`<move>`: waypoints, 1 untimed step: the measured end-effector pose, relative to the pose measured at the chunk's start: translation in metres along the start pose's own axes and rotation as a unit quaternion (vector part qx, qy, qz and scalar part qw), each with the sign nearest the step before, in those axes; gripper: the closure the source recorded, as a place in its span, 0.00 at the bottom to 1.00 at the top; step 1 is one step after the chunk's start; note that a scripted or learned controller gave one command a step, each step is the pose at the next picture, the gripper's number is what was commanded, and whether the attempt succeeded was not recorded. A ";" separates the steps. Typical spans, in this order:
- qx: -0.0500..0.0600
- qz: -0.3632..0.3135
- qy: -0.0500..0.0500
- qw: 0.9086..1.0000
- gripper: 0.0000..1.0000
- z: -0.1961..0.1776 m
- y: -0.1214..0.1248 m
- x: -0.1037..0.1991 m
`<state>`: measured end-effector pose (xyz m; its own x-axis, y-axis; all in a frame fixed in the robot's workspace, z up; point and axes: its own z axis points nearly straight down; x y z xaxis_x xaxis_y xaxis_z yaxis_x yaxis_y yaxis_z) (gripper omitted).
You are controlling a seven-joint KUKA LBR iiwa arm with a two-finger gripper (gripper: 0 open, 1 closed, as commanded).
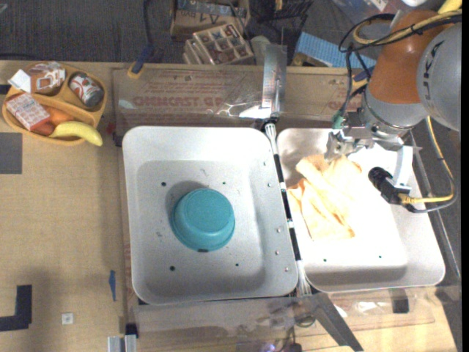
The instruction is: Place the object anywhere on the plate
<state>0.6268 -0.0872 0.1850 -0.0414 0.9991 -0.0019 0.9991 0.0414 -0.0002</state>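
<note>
A teal round plate (204,219) sits in the middle of the left white bin (146,152). In the right white bin (410,262) lies a pale yellow object (327,198), made of long cream and orange strips, against the bin's left wall. My gripper (343,144) hangs over the back of the right bin, just above the far end of the pale yellow object. The grey wrist and its orange band (399,72) rise behind it at the upper right.
A yellow dish (15,116) with a banana (78,131) and small cans stands on the bench at the far left. Cardboard (190,97) lines the back of the bins. A black plug with a yellow cable (388,183) hangs over the right bin.
</note>
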 end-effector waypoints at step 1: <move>-0.001 -0.001 0.000 1.000 1.00 -0.040 0.001 0.000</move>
<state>0.6276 -0.0870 0.2250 -0.0433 0.9991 -0.0018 0.9991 0.0433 0.0022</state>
